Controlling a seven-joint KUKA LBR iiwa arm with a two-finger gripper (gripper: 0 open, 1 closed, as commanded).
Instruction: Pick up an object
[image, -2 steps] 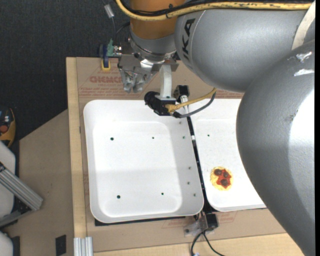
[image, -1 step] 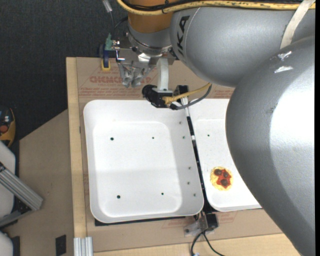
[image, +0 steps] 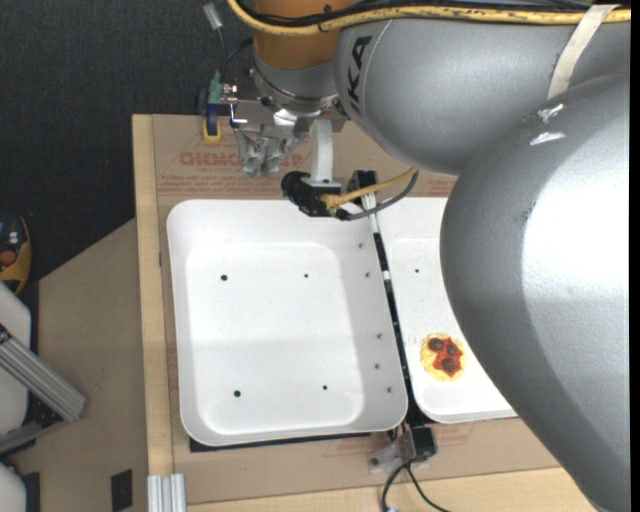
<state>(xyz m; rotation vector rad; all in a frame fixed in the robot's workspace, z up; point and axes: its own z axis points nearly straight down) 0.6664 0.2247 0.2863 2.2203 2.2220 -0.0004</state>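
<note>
My fingers (image: 262, 158) hang above the surface (image: 150, 200) just beyond the far rim of the left bin (image: 270, 330), closed together with nothing between them. The one thing to pick, a small yellow disc with dark red spots (image: 443, 357), lies in the neighbouring right bin (image: 430, 270), near its front edge. I judge it light, flat, perhaps soft; I would pinch it across its rim.

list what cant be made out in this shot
- Right bin: its right part is hidden behind the arm in the camera view.
- Tool: too small and blurred to read its state.
- Yellow and red object in the right bin: too small to identify.
</note>
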